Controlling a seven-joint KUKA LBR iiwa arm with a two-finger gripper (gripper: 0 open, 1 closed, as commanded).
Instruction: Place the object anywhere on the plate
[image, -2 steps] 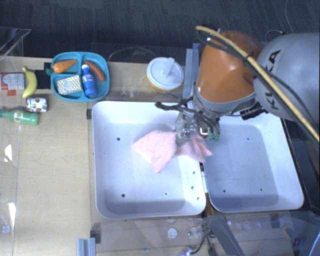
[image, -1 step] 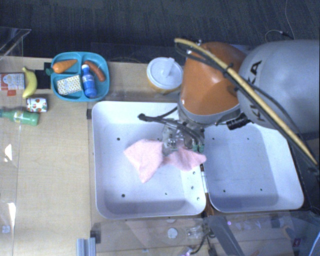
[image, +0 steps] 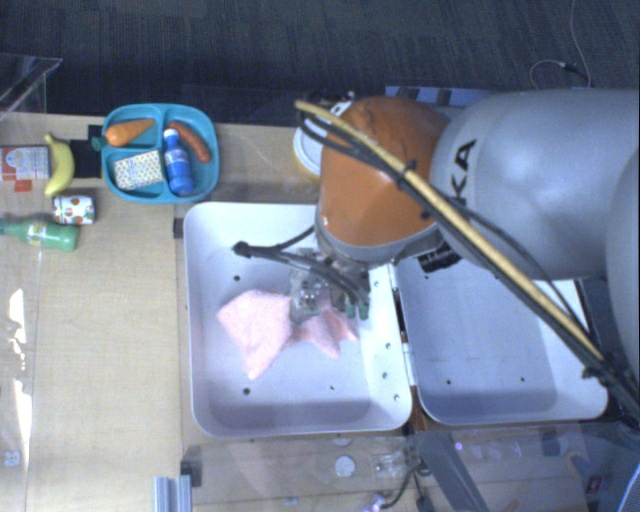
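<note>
Below the orange wrist band, you see the gripper (image: 318, 296) lowered into the left bin (image: 215, 400). You find the object, a pale pink crumpled cloth (image: 258, 325), lying on that bin's floor, spreading left and slightly nearer from the gripper, with a darker pink fold at its right. You cannot tell how the gripper is set.

place: robot lab | signs: KUKA arm (image: 540, 170), two white bins (image: 200, 330), toy food tray (image: 160, 152)
</note>
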